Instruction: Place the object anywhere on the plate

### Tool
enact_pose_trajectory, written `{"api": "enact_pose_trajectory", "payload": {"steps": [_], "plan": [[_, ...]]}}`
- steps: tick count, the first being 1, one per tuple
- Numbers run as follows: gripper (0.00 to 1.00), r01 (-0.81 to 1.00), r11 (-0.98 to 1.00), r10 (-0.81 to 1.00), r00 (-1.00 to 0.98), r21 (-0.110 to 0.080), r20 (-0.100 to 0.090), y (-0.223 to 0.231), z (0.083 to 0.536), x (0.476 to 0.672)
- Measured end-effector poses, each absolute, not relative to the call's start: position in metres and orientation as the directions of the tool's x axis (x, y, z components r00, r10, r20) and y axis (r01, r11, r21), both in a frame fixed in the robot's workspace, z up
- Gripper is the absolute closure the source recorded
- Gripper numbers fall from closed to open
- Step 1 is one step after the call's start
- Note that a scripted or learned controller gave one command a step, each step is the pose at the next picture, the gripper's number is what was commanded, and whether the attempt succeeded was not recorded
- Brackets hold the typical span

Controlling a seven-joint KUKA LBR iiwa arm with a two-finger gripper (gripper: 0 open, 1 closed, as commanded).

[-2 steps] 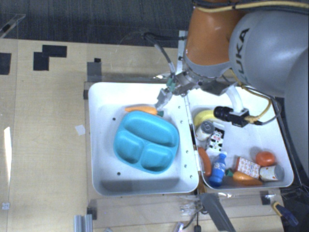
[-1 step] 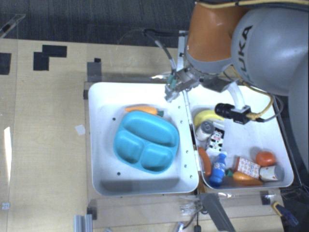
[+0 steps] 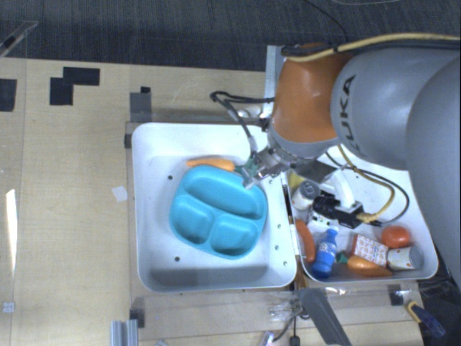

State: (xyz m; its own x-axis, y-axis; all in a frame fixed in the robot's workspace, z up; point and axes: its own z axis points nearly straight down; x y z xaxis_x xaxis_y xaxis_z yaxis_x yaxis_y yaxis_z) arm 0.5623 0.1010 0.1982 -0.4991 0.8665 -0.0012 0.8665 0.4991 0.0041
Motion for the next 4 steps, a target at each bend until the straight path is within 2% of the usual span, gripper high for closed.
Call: {"api": "enact_pose_trajectory", "payload": {"steps": [1,2,3,4], "plan": [[1.00,0.757,0.653,0.757,-0.653,0.004,-0.002,0.107,0.193,0.540],[1.00,0.790,0.613,0.790,-0.613,0.004,-0.001,0.135,0.207,0.493],[1.00,0.891,0.455,0.891,-0.455,0.005,-0.001,0.127,0.204,0.560],[1.00,0.817,0.577,0.817,-0.577,0.005,-0.002,0.110,0.223,0.527]]}}
